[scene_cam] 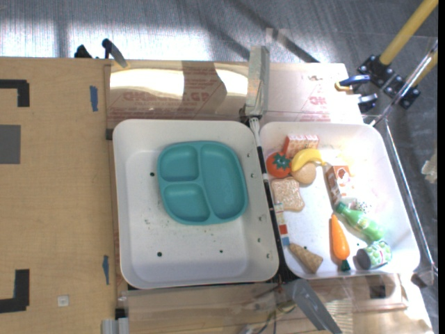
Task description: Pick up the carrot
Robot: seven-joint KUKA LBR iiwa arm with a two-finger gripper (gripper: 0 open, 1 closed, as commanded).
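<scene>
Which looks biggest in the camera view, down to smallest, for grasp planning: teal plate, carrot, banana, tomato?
1. teal plate
2. carrot and banana: similar, too close to rank
3. tomato

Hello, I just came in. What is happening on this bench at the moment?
A robot arm is meant to pick up the carrot, but nothing is handling it now. The carrot lies in the right bin among other toy food: a banana, a tomato, a green bottle touching the carrot, and a can. The left bin holds a teal divided plate.
</scene>
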